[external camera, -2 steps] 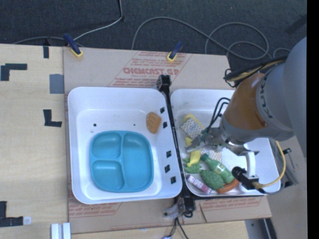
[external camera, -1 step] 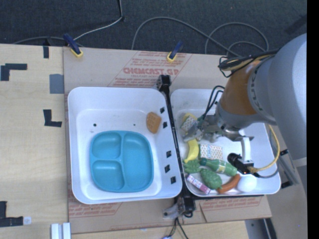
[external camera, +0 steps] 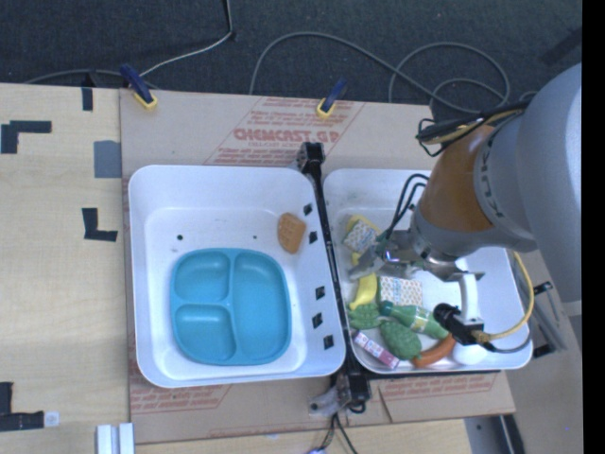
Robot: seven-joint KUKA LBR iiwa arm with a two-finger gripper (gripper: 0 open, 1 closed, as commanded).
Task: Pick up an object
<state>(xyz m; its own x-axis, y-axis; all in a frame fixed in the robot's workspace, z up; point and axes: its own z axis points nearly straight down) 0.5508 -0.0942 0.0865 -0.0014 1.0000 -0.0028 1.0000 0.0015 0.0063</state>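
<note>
The grey arm with its orange band [external camera: 452, 192] reached in from the right and hung over the right-hand shallow white bin [external camera: 515, 353]. Its end effector [external camera: 392, 252] sat low among the clutter at that bin's left side, near a yellow-and-white crumpled packet [external camera: 359, 235]; whether it was open or closed, or had hold of anything, could not be told from this slanted view.

The candidates for picking lay heaped in the right bin: a yellow block [external camera: 365, 292], a pale speckled card-like piece [external camera: 402, 292], a green vegetable-shaped toy [external camera: 406, 318], an orange carrot-like toy [external camera: 434, 353] and a pink tube [external camera: 376, 347], most touching one another. The left-hand white bin [external camera: 151, 197] held a blue plastic plate with 3 compartments [external camera: 230, 306] and 1 small tan biscuit-like piece [external camera: 291, 233] near the divider.

The likely trouble was the crowding: closing there could pinch 2 items at once, or graze a neighbour and knock the target away. The bin wall just beside it also left little room, so a tip might catch the rim.
</note>
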